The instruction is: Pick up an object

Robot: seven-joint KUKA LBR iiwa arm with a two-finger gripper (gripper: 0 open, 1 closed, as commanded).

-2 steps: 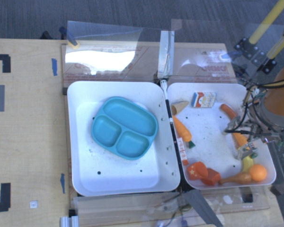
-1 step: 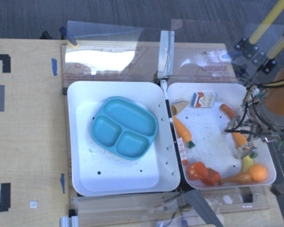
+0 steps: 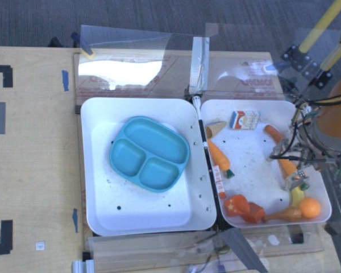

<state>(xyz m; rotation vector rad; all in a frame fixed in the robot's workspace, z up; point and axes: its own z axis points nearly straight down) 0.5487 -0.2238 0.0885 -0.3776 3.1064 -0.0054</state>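
The right bin (image 3: 256,152) holds several toy foods. A small white and red carton (image 3: 244,119) lies near its back. A carrot (image 3: 219,157) lies along the left wall, with a beige wedge (image 3: 215,128) behind it. An orange sausage (image 3: 273,132) sits towards the right. Red pieces (image 3: 242,207) lie at the front, with an orange ball (image 3: 310,207) and a yellow piece (image 3: 296,195) at the front right. My gripper (image 3: 291,165) hangs low at the bin's right side, right over a small orange piece (image 3: 286,168). Cables and the wrist hide its tips.
The left bin (image 3: 96,198) holds a blue divided plate (image 3: 150,153). A clear plastic sheet (image 3: 131,61) stands behind both bins. A metal divider (image 3: 200,67) rises between them at the back. The arm with its orange band (image 3: 332,124) comes in over the right wall.
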